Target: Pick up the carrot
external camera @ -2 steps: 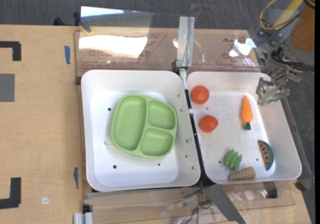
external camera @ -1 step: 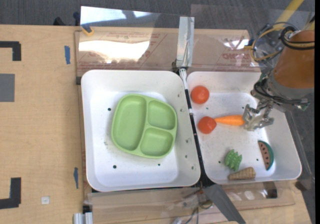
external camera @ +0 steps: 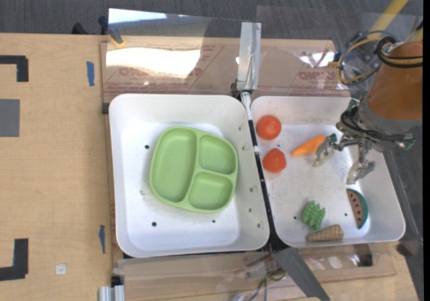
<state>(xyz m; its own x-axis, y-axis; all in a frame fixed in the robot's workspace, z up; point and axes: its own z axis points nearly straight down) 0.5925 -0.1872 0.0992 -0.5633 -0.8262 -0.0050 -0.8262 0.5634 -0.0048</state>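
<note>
The gripper (external camera: pixel 341 158) hangs over the right-hand bin (external camera: pixel 295 226) at the right of the frame, its two fingers spread apart and holding nothing. The carrot (external camera: pixel 308 146) lies on the bin floor just left of the nearer finger (tip pointing toward the frame's left). Two red tomatoes (external camera: pixel 269 127) sit further left, and a watermelon slice (external camera: pixel 358 207) lies at lower right. A green divided plate (external camera: pixel 193 169) rests in the left bin (external camera: pixel 127 212).

The arm (external camera: pixel 396 84) is reached in from the right, its orange band seen above the wrist. The hand (external camera: pixel 342 156) is pointed downward, its two fingers (external camera: pixel 324 150) spread apart, nothing held between them.
</note>
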